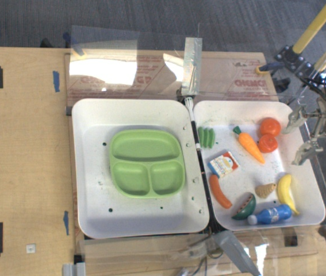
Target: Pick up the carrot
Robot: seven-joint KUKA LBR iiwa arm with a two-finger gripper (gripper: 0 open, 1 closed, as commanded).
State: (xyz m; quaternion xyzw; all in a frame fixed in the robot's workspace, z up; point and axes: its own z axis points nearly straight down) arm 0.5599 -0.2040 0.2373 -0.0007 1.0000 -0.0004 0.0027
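Observation:
The carrot (250,145) lies in the right bin (306,211), orange with a small green top pointing to the upper left. Two red tomatoes (269,127) sit just to its right, touching or nearly touching it. My gripper (300,135) hangs over the bin's right rim, to the right of the tomatoes and apart from the carrot. Its two grey fingers (294,119) stand spread, with nothing between them.
The right bin also holds a green vegetable (207,137), a small carton (223,164), a red pepper (220,191), a watermelon slice (244,207), a tan piece (265,190), a banana (287,192) and a blue bottle (272,214). A green divided plate (147,163) lies in the left bin.

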